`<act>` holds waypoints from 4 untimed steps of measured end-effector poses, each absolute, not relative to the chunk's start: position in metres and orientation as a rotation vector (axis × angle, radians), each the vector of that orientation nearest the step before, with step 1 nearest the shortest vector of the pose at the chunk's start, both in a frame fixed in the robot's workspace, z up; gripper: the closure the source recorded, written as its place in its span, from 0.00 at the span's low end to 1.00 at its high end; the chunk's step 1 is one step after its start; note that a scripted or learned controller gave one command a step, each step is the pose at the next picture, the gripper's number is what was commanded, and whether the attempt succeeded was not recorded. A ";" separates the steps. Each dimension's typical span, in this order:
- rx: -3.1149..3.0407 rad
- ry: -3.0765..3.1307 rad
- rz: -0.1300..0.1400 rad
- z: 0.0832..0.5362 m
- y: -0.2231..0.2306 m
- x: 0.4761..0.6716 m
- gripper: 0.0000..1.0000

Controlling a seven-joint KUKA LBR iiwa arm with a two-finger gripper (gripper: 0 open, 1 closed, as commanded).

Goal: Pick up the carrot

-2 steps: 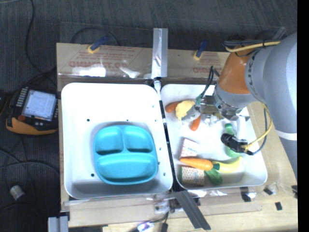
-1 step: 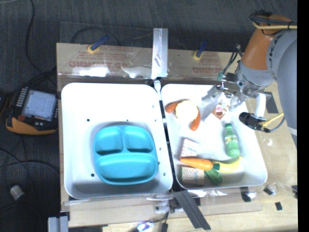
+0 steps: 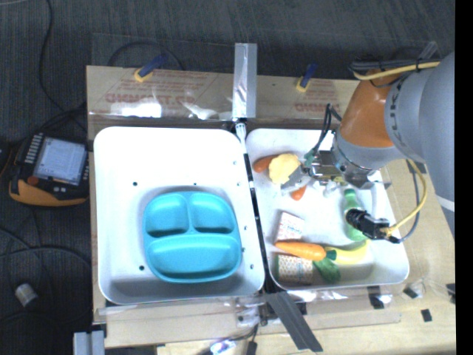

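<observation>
while carrot [image 3: 300,250] lies near bin's front wall [image 3: 340,283]

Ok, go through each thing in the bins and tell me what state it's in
carrot: lying flat in the right bin, not held
blue tray: right way up in the left bin, compartments bare
tool: low over the right bin's far end, by a yellow piece
banana: lying beside the carrot

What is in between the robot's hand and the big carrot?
In the camera view, a small orange piece sits just below the gripper, then bare white bin floor, then the carrot lying on a box.
</observation>
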State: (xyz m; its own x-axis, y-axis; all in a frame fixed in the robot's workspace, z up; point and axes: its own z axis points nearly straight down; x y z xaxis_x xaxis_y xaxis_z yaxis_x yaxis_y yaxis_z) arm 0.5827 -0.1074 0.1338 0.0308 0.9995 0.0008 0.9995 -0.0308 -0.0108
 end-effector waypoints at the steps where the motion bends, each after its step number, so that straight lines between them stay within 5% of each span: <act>1: -2.160 -2.269 0.009 0.132 -0.141 0.522 0.00; 2: -2.221 -2.217 0.004 0.160 -0.095 0.483 0.00; 3: -1.885 -2.519 -0.010 0.090 -0.095 0.487 0.00; 4: -1.335 -2.843 0.000 0.183 -0.076 0.484 0.00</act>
